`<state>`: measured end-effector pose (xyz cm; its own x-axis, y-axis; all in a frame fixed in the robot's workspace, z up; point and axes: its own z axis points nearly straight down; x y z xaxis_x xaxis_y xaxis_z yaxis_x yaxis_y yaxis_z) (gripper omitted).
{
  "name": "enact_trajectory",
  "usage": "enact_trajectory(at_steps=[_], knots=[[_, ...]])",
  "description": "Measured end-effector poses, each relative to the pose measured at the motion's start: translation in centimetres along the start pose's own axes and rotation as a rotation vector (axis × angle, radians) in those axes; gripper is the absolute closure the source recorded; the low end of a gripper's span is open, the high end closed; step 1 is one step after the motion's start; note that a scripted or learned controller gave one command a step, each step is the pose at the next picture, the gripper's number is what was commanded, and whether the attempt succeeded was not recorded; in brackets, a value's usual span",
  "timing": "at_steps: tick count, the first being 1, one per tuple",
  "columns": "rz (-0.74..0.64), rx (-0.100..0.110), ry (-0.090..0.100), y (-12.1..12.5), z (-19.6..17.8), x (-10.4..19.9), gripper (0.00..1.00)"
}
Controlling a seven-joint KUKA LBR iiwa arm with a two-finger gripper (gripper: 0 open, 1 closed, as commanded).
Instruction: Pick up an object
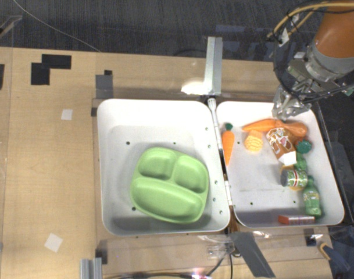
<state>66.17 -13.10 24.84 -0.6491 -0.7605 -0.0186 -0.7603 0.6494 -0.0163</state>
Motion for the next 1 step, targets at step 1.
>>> enact_trajectory(at_steps=[1], knots=[[0.001,0.007,-0.009,-0.1,-1.37,-0.31,1.0]])
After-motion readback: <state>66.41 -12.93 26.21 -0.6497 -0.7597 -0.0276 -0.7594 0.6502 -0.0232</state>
